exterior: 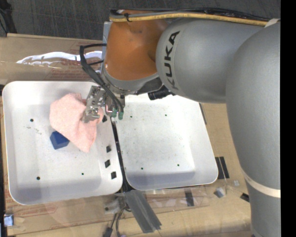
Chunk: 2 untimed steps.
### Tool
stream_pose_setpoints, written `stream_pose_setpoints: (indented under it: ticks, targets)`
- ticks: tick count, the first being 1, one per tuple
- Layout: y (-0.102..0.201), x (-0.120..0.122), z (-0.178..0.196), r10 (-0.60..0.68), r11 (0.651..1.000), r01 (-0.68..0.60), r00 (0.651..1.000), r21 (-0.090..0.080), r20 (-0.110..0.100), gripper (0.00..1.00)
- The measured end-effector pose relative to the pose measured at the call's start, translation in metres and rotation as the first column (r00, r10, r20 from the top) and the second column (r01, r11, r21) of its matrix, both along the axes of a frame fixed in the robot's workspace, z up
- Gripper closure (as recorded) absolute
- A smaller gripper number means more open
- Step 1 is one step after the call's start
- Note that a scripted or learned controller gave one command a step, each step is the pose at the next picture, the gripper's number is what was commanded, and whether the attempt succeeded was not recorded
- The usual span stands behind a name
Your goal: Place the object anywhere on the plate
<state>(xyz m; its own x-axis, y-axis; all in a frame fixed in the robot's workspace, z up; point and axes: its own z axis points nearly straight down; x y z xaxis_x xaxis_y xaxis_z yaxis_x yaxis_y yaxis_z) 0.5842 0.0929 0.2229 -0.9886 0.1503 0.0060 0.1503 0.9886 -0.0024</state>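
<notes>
A pink plate [69,118] lies tilted in the upper middle of the left white bin [24,181]. Against the plate's lower left edge rests a small blue block [59,140], partly on the bin floor. My gripper [92,110] hangs from the orange-banded wrist over the plate's right edge, close to the wall between the two bins. The blue block is well to the gripper's left and lower in the view, apart from it. The arm's grey bulk hides the back of the right bin.
The right white bin [163,152] lies beside the left one, and their rims meet at a ridge [116,152] with small black marks. Brown cardboard [19,48] underlies both bins. Tape scraps and a grey strip [143,211] lie at the front edge.
</notes>
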Motion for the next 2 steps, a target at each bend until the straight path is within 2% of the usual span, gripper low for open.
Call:
stream_pose_setpoints:
  ticks: [1,2]
  targets:
    - [0.0478,-0.0156,0.0025,0.157,0.988,-0.157,0.988,0.000,-0.003,1.00]
    - [0.0476,-0.0154,0.0030,0.157,0.988,-0.157,0.988,0.000,-0.002,0.00]
